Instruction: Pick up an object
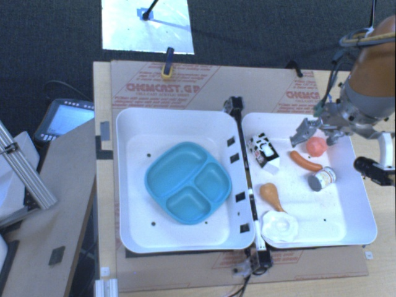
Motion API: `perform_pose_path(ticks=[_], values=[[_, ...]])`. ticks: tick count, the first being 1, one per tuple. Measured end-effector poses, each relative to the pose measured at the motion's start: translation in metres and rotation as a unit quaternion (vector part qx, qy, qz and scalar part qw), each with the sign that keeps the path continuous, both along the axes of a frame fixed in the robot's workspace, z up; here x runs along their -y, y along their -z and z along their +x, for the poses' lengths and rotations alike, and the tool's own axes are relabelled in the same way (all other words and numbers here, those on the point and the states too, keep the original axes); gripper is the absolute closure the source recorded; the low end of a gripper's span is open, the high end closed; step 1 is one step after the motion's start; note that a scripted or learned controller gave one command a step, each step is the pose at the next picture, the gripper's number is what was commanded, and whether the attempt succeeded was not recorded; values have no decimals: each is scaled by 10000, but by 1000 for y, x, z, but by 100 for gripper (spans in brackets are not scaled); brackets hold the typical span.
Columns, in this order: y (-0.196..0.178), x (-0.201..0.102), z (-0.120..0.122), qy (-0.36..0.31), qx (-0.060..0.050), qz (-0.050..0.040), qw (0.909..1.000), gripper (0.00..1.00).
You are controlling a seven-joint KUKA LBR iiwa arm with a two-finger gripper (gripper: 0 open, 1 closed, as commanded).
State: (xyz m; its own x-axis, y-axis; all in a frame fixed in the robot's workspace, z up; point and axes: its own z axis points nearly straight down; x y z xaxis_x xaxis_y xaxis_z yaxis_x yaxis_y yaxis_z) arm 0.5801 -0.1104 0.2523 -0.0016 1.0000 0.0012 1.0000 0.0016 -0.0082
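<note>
Pink ball, lying at two o'clock in the right bin just above a toy sausage, sits beneath the gripper, whose fingers spread wide, and a clean grasp means descending centred, clear of the sausage

A blue divided plate lies in the left bin. At right of frame, the right bin holds a sausage, pink ball, drumstick, fried egg, can and small carton. The tool hangs over the bin's upper edge, just beside the ball.
</note>
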Motion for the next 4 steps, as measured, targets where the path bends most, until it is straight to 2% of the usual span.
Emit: perform_pose_path(ticks=[1,2,3,4], values=[[-5,0,2,-9,47,-7,10000,0],[37,-2,2,1,32,-5,10000,0],[97,-4,9,5,23,-1,10000,0],[151,-4,11,1,83,23,10000,0]])
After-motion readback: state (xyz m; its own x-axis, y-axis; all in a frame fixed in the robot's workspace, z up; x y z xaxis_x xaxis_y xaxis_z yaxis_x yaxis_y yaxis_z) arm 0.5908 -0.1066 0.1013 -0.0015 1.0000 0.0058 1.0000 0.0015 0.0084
